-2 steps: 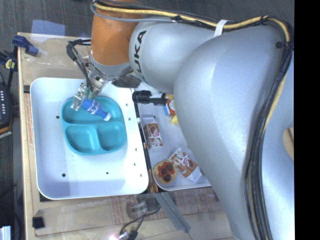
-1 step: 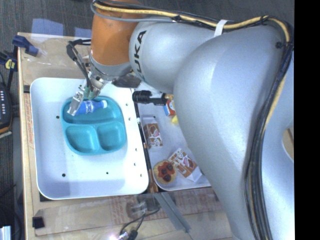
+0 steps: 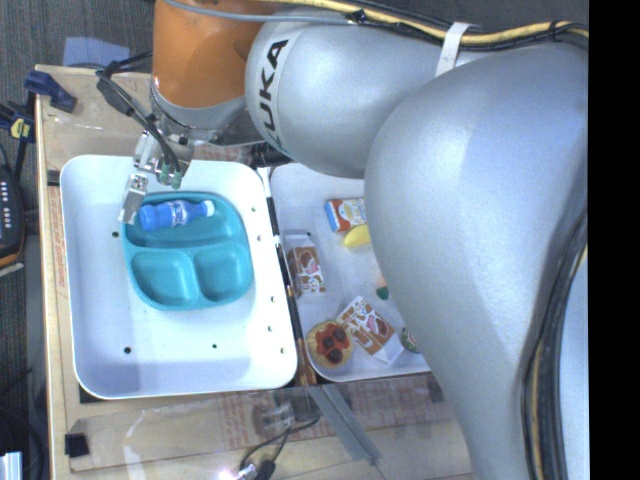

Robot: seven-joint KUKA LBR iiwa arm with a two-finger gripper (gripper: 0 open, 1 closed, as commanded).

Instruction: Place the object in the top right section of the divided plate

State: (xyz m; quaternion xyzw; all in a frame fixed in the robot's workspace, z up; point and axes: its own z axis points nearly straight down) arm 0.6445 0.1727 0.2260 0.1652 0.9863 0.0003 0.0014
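A blue divided plate (image 3: 190,258) lies in the left white bin (image 3: 100,348). A small blue bottle (image 3: 175,213) with a white cap rests on its side in the plate's long upper section. My gripper (image 3: 150,186) hangs at the plate's upper left corner, just above the left end of the bottle. Its fingers (image 3: 132,196) stand apart, open, and the bottle lies below them, not between them. The orange band and grey wrist rise above it.
The right bin (image 3: 290,183) holds a red and white carton (image 3: 345,211), a yellow piece (image 3: 357,236), a brown packet (image 3: 305,268), a toy pizza (image 3: 332,343) and another packet (image 3: 368,326). The arm's big grey body covers most of that bin.
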